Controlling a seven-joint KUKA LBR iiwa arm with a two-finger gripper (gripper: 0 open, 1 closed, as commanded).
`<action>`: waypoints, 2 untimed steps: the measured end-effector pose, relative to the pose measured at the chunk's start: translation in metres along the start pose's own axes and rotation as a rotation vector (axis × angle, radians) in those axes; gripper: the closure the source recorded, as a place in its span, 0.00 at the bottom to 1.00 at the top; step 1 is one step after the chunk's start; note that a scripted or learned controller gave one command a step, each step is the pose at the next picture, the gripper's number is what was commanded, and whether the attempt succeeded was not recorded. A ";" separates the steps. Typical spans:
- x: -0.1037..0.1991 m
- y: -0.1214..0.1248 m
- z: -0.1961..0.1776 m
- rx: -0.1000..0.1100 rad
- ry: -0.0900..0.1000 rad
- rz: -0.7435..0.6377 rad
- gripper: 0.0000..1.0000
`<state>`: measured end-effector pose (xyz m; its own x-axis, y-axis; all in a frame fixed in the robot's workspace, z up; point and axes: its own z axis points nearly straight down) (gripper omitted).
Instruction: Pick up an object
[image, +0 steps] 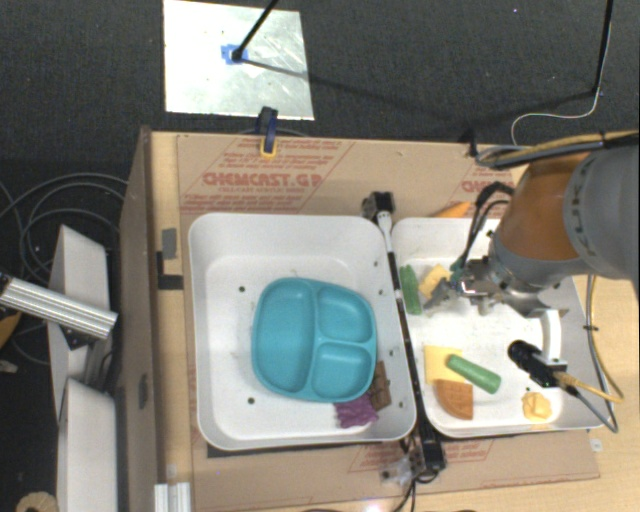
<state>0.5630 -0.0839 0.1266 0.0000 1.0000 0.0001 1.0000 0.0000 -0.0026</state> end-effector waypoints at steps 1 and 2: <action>-0.007 -0.079 0.044 0.001 0.002 0.002 0.00; -0.040 0.078 0.039 -0.020 -0.005 -0.007 0.00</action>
<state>0.6408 -0.1238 0.0874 -0.0068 1.0000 -0.0048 0.9998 0.0069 0.0171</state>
